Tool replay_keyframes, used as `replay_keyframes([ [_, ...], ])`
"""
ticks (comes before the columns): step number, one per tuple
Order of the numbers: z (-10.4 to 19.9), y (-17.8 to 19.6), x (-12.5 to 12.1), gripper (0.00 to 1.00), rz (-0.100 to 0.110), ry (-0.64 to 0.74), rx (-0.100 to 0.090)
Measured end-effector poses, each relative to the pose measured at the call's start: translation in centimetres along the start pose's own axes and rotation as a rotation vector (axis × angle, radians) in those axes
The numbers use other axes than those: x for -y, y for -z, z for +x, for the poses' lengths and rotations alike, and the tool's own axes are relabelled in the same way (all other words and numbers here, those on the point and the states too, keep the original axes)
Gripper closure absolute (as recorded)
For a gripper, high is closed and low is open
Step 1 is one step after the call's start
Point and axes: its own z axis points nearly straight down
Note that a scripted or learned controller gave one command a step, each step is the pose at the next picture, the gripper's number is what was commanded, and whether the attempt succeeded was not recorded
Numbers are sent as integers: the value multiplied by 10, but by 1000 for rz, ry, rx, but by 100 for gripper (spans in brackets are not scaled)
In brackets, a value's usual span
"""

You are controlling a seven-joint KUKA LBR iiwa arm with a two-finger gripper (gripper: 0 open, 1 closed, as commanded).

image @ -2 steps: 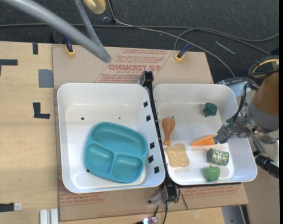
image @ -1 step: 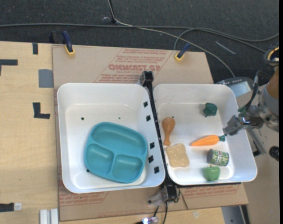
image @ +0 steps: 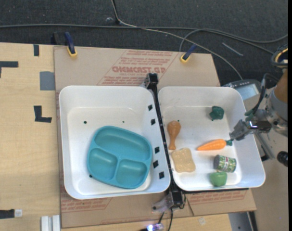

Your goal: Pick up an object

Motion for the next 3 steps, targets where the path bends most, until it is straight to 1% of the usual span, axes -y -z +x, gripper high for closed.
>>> replay_keyframes([
  [2, 90, 2, -13, 100, 0, 5, -2],
  [3, 148, -9, -21, 100, 3, 6, -1],
])
